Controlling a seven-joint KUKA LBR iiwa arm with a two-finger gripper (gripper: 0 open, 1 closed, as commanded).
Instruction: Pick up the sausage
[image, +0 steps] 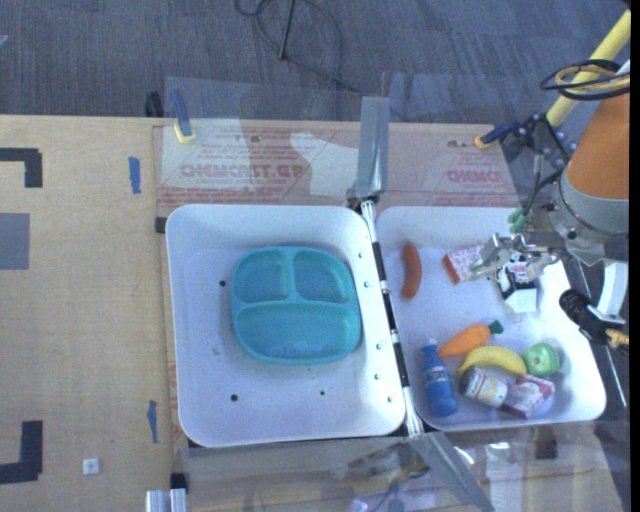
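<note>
In the camera view, the sausage (410, 271) lies in the right bin (590, 400), in its upper left part, near the wall that this bin shares with the left bin (190, 330). Its long axis runs almost straight up and down the picture, parallel to that shared wall, with one end to the far side of the bench and the other end to the near side. It lies alone, and nothing touches it.

The gripper (508, 262) is over the upper right part of the same bin, well apart from the sausage. It hangs just beside a small red and white packet (461, 264). It is too small and cluttered to tell how its claw stands, so I cannot tell its state.

In the lower part of the right bin there are a blue bottle (437, 378), a carrot (468, 339), a banana (493, 358), a green apple (543, 358) and a small can (486, 386), all close together.

In the left bin a teal divided plate (296, 304) lies flat, with three compartments.
</note>
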